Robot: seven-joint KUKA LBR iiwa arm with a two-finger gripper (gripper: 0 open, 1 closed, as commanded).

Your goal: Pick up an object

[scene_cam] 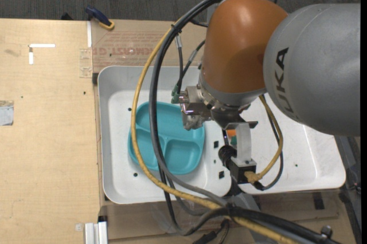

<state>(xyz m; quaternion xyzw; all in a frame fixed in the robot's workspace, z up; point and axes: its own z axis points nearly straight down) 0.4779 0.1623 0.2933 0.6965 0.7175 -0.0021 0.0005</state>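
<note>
A teal divided plate (pixel 172 142) lies in the left white bin (pixel 109 134), toward its middle and right side. My gripper (pixel 194 110) hangs under the orange wrist, right above the plate's far right rim; the wrist and cables hide its tips. A small orange and green thing (pixel 230 134) peeks out at the near-left of the right bin (pixel 321 165), partly covered by the arm.
The big grey and orange arm covers most of the right bin. Yellow and black cables loop across the left bin and over the plate. A bare wooden bench top (pixel 46 122) lies to the left, with a blue and yellow clamp (pixel 98 16) at its far edge.
</note>
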